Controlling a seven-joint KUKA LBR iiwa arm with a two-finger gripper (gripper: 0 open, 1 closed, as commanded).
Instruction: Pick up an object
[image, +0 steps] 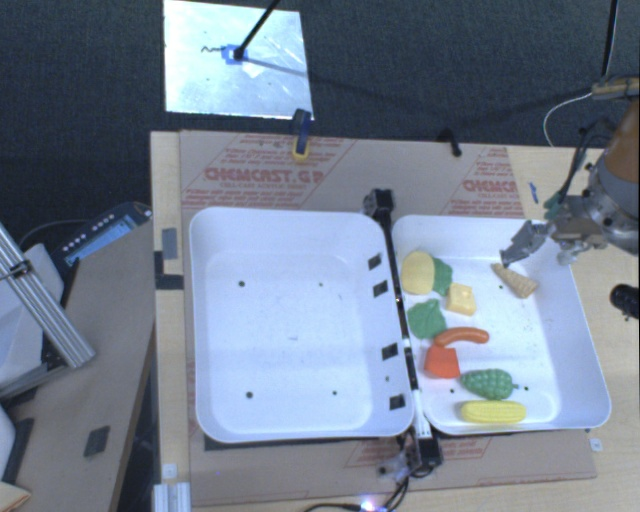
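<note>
The gripper (522, 247) hung at the right of the frame over the right bin (580, 330), fingers spread and pinching nothing, its tips just above a tan cone-shaped piece (516, 280). Red "CHEMCAST GP" lettering (262, 174) read on the brown board (330, 165) beneath the 2 bins, repeated at the board's upper right. Lower in that bin lay a yellow lemon (417, 271), a cheese wedge (461, 299), green leaves (427, 319), a red sausage (461, 337), an orange piece (442, 362), a green knobbly piece (487, 382) and a corn cob (492, 411); the left bin (290, 320) sat beside it.
</note>
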